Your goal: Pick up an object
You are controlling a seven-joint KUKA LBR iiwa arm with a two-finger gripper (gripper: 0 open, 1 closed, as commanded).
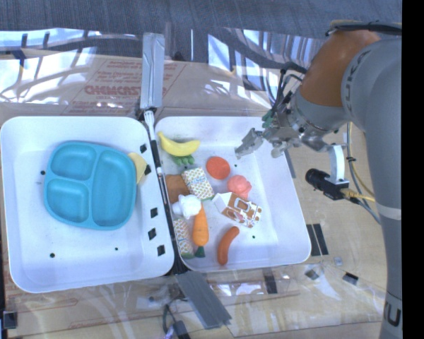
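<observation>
My gripper (pixel 260 145) hangs above the upper right part of the right bin (pixel 286 210), its two fingers spread open with nothing between them. Below and to its left lie toy foods: a red tomato (pixel 218 167), a pink piece (pixel 239 185), a yellow banana (pixel 178 145), a patterned block (pixel 197 183), a waffle-like piece (pixel 241 210), a carrot (pixel 200 229) and a sausage (pixel 227 244). The tomato is the nearest item, apart from the fingers.
The left bin (pixel 21 246) holds a blue divided plate (pixel 90 184) with a yellow piece (pixel 138 167) at its right edge. A metal bar (pixel 151 76) runs up from the divider between the bins. The arm's body (pixel 346 69) fills the upper right.
</observation>
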